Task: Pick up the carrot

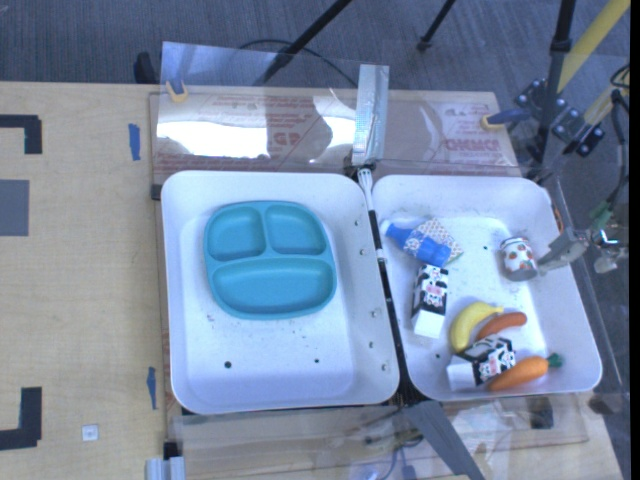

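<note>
The carrot [520,372] is orange with a small green top. It lies in the front right corner of the right bin [570,308], near the front wall, with its green end pointing right. Its left end rests against a cow-patterned carton [486,361].
The right bin also holds a banana [470,323], an orange-red sausage [503,322], a second cow-patterned carton [432,300], a blue-and-white carton [424,238] and a small white-and-red item [515,255] beside a grey handle [562,249]. The left bin [190,298] holds a blue divided plate [269,259].
</note>
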Robot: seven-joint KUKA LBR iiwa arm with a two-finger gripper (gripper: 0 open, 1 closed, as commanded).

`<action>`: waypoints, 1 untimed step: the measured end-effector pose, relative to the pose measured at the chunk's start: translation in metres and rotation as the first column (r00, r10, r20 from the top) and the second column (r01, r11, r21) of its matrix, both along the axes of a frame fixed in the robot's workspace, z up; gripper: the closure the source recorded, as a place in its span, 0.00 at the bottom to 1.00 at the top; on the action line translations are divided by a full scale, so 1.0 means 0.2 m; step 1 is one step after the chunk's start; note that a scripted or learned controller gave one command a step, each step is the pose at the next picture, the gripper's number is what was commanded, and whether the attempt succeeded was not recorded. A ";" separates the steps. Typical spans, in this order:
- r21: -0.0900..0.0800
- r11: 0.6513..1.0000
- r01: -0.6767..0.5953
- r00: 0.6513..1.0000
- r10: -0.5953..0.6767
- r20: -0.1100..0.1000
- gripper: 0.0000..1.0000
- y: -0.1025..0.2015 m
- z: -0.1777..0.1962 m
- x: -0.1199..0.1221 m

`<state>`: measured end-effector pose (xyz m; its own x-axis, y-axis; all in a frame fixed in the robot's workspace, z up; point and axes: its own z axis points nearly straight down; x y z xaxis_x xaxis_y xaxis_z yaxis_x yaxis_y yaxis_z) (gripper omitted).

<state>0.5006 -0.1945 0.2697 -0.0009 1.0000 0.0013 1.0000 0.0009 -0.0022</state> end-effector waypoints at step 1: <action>-0.001 0.999 0.034 0.999 -0.034 0.001 0.00 0.21 -0.69 0.02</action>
<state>0.5047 -0.1527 0.1317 0.0334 0.9994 0.0004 0.9994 -0.0334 -0.0014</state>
